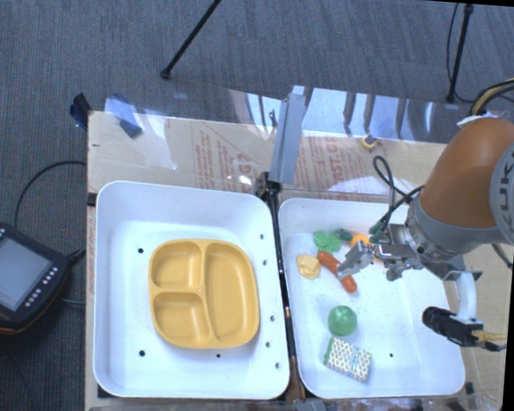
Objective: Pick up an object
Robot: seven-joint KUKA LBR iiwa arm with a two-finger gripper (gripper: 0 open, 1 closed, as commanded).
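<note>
The claw hung low inside the right bin, reaching in from the arm on the right. Whether it was open or closed could not be told, as its tip blurred into the small things beneath it. Right at the tip lay an orange-red piece, with a second red bit just below it. Left of the claw sat a pale yellow piece, and just above-left a green leafy piece beside a small orange bit. Below the claw, apart from it, rested a green ball, and further below a patterned square pad. Well to the left, in the left bin, lay a yellow divided plate. Both bins stood on the counter.
</note>
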